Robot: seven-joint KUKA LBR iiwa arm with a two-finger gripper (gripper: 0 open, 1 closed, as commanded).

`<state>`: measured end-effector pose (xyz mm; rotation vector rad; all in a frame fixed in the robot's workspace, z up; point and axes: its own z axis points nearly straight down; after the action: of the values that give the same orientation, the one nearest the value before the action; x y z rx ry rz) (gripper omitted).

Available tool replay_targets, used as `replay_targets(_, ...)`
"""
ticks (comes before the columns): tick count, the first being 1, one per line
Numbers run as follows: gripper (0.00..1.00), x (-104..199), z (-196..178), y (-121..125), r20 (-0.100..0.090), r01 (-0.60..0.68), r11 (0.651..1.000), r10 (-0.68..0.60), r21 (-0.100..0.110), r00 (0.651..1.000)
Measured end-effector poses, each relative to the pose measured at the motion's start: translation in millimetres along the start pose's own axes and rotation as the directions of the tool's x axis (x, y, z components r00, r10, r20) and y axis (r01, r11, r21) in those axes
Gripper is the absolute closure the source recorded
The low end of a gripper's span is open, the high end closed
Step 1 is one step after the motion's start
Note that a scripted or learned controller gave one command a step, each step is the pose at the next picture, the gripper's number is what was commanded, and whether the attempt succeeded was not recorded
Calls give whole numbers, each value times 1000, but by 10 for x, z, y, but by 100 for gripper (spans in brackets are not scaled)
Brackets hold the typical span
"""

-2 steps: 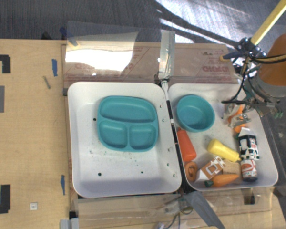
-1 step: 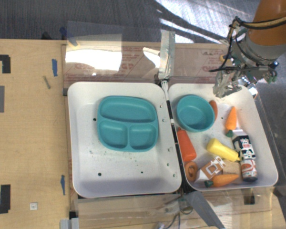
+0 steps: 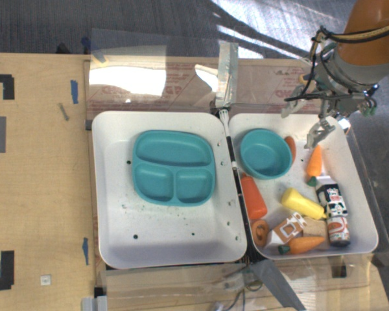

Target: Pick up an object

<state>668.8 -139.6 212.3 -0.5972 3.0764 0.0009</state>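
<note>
My gripper (image 3: 327, 131) hangs over the far right part of the right bin (image 3: 363, 193), its fingers open with nothing between them. Just below it lies a small orange carrot (image 3: 315, 162). A teal bowl (image 3: 266, 153) stands to its left, with an orange piece (image 3: 290, 146) at the bowl's right rim. Nearer the front lie a red-orange cylinder (image 3: 253, 197), a yellow piece (image 3: 303, 203), a bottle with a black-and-white label (image 3: 336, 214), a small box (image 3: 289, 228), a second carrot (image 3: 303, 243) and a small brown ring-shaped piece (image 3: 260, 232).
The left bin (image 3: 110, 206) holds a teal divided plate (image 3: 174, 167). A ridge (image 3: 232, 173) separates the two bins. Clear plastic and cardboard walls (image 3: 181, 83) rise behind the bins. The wooden bench (image 3: 32, 173) spreads to the left.
</note>
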Motion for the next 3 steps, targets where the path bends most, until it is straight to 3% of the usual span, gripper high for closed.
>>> replay_targets(1,0,643,1109,-267,-10,-18,1000,18,-5,1000)
replay_targets(2,0,689,1196,-425,6,56,998,-56,4,998)
replay_targets(3,100,640,1035,-438,20,57,998,-57,14,998)
